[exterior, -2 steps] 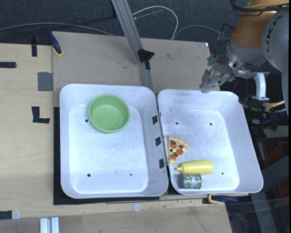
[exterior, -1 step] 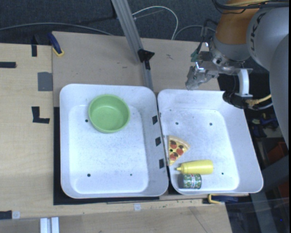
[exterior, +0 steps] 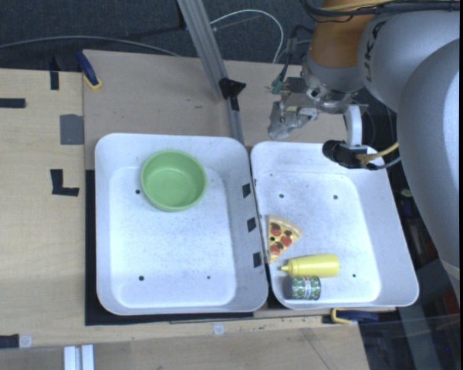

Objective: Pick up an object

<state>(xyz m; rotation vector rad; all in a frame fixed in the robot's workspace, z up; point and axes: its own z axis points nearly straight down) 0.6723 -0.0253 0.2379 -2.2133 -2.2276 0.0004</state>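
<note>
A pale wooden tabletop [exterior: 162, 91] carries two bins. The gripper [exterior: 285, 123] hangs above the right white plastic bin's [exterior: 370, 206] far rim; whether it is spread I cannot tell. Near the front rim lies a yellow plastic mustard bottle [exterior: 312, 265]: probably light, stiff, slippery; best pinched across its body

Grey arm [exterior: 424, 68], orange band [exterior: 347, 10], black cables.

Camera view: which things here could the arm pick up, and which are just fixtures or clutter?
Candidates to pick up:
round green plastic bowl, left bin
toy pizza slice, right bin
yellow mustard bottle, right bin
small green can, right bin

Just there:
two shallow white bins
black tape marks
metal pole
</note>
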